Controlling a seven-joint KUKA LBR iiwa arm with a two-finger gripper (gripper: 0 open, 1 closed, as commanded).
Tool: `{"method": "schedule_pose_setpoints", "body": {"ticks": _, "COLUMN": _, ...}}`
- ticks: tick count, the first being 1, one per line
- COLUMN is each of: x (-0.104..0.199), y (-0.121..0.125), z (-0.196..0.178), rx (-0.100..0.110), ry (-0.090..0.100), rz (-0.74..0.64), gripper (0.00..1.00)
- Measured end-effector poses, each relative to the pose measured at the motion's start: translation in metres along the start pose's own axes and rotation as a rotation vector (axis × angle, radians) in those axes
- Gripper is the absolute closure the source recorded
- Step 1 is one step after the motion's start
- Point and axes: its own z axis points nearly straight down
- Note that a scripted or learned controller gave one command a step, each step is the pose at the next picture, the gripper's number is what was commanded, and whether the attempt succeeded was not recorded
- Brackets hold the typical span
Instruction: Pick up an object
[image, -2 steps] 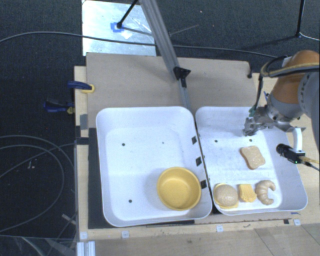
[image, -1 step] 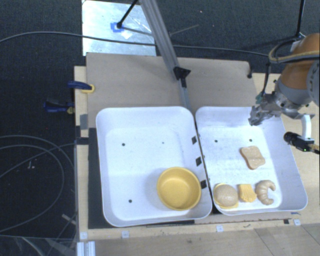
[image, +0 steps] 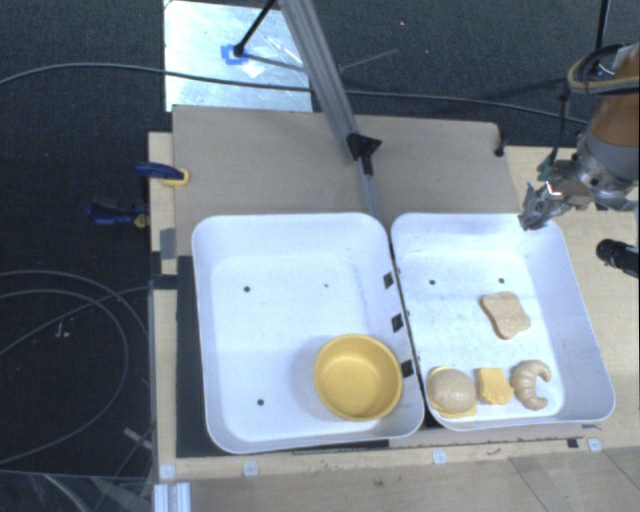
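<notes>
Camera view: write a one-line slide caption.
Gripper hovers at right bin's far rim; yellow bowl sits in left bin.

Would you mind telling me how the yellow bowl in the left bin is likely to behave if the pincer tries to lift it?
The yellow bowl looks thin-walled, so probably light and stiff. Its smooth rounded sides may slip, so pinching the rim seems safer. Sitting upright on the left bin, it may slide before tipping if nudged.
</notes>
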Motion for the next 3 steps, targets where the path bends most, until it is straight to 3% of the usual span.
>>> {"method": "schedule_pose_setpoints", "body": {"ticks": 1, "x": 0.0, "y": 0.001, "z": 0.01, "rx": 0.006, "ry": 0.001, "rz": -0.001, "gripper": 1.0}}
{"method": "schedule_pose_setpoints", "body": {"ticks": 3, "x": 0.104, "y": -0.044, "z": -0.005, "rx": 0.009, "ry": 0.004, "rz": -0.002, "gripper": 1.0}}
